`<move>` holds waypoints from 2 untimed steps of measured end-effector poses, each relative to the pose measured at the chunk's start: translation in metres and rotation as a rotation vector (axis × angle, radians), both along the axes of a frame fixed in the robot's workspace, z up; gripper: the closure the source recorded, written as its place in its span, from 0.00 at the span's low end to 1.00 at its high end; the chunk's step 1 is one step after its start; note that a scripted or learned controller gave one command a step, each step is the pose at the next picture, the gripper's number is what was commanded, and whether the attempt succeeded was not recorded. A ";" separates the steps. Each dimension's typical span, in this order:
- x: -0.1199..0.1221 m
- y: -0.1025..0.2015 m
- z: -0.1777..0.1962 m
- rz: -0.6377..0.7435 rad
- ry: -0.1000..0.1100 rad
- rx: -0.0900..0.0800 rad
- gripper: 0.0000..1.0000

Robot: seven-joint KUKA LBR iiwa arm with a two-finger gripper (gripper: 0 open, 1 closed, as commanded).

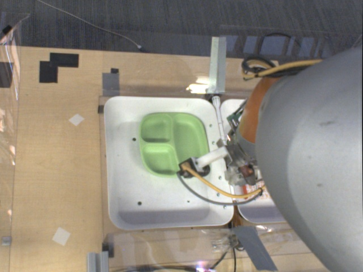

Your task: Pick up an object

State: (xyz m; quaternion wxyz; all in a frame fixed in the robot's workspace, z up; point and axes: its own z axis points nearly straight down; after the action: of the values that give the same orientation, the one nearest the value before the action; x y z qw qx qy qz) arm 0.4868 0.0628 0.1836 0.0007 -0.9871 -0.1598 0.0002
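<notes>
A light green divided plate (170, 140) lies flat in the left white bin (122, 208), toward its middle and right. The grey arm with its orange band (252, 118) reaches in from the right and hangs over the divide between the two bins. My gripper (240, 171) is low beside the plate's right edge, over the left rim of the right bin (255, 211), mostly covered by the wrist. A white fitting with black and yellow cables (198, 177) juts from the wrist toward the plate's lower right corner. I see nothing held.
A metal post (218, 61) stands behind the bins at the centre. Black tape marks (57, 66) lie on the wooden bench at the far left. The arm's large grey body (317, 163) hides most of the right bin.
</notes>
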 end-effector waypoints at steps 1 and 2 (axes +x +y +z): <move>0.000 -0.001 0.000 0.400 0.000 0.000 1.00; 0.000 0.018 0.000 -0.079 0.000 0.000 1.00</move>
State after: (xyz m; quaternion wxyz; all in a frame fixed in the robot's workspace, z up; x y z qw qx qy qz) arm 0.4867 0.0809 0.1837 0.0007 -0.9927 -0.1209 0.0004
